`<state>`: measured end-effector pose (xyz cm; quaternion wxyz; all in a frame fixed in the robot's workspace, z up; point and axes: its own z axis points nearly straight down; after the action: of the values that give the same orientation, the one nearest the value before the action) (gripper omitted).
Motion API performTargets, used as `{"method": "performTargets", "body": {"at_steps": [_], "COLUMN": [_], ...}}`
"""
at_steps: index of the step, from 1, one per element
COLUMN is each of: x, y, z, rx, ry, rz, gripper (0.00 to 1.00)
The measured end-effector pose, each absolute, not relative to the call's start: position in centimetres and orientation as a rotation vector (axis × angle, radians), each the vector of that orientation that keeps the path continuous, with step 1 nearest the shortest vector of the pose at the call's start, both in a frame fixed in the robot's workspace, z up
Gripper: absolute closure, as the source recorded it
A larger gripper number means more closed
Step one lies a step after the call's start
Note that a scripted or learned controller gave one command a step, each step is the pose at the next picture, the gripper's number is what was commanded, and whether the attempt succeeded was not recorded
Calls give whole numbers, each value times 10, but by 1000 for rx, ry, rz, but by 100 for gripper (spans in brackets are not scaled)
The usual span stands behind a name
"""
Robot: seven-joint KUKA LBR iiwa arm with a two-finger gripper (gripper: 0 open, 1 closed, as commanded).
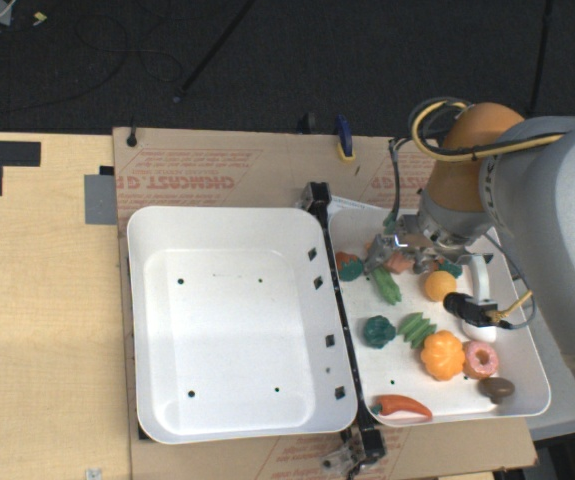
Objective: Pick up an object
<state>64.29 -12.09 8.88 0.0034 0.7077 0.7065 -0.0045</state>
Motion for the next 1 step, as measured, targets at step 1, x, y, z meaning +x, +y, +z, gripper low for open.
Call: {"method": "performTargets", "body": {"at_steps": [1], "x": [643], "y": [-120], "z": [99], "rx": [2224], "ry": [2217], "rz": [-9], "gripper": [100]}}
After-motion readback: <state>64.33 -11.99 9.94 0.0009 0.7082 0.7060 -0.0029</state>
